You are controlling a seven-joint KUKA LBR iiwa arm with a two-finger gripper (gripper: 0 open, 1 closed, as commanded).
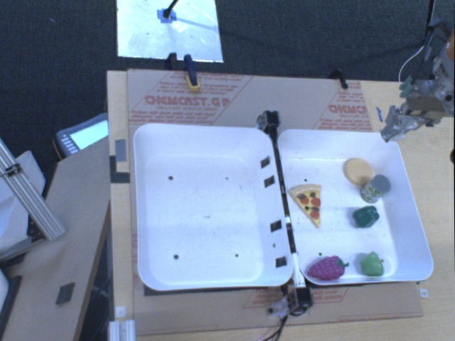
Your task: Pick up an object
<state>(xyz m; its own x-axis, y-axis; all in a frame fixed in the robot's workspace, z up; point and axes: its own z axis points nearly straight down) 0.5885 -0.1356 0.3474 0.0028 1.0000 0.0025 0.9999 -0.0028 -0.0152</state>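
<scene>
The right bin (398, 163) holds several toy foods: a pizza slice (308, 202), a tan bun (357, 170), a small grey can (375, 187), a dark green pepper (365, 217), a purple grape bunch (326, 267) and a light green piece (371, 263). My gripper (395, 128) hangs at the far right, above the right bin's back right corner, apart from all the objects. Nothing shows between its fingers.
The left bin (142, 190) lies beside the right one, with black clips along the divider (281, 204) between them. Both rest on a cardboard sheet (234, 94). A metal plate (169, 18) lies behind the bench, a tablet (82, 137) at left.
</scene>
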